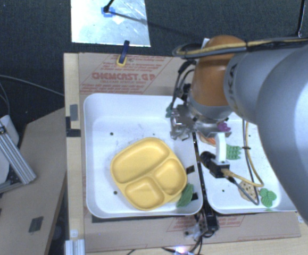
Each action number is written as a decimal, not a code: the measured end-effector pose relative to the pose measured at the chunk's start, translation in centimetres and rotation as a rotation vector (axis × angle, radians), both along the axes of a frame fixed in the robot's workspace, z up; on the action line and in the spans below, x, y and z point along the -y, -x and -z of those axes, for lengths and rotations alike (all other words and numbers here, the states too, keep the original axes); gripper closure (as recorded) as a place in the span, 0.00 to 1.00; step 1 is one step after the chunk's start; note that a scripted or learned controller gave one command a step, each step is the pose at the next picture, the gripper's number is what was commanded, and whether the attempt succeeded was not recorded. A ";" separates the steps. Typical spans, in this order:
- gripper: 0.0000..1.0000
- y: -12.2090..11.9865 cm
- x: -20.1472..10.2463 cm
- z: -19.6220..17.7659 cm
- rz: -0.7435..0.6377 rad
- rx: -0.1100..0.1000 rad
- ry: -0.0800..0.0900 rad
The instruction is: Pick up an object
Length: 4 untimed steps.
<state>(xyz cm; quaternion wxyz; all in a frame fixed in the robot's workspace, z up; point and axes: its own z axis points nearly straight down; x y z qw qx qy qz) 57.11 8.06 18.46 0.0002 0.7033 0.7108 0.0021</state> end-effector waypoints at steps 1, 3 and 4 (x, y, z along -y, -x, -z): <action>1.00 0.0 0.4 -1.0 0.001 0.000 0.002; 1.00 -7.6 -7.5 10.1 0.003 -0.001 0.002; 1.00 1.2 -3.8 9.8 0.016 0.007 0.006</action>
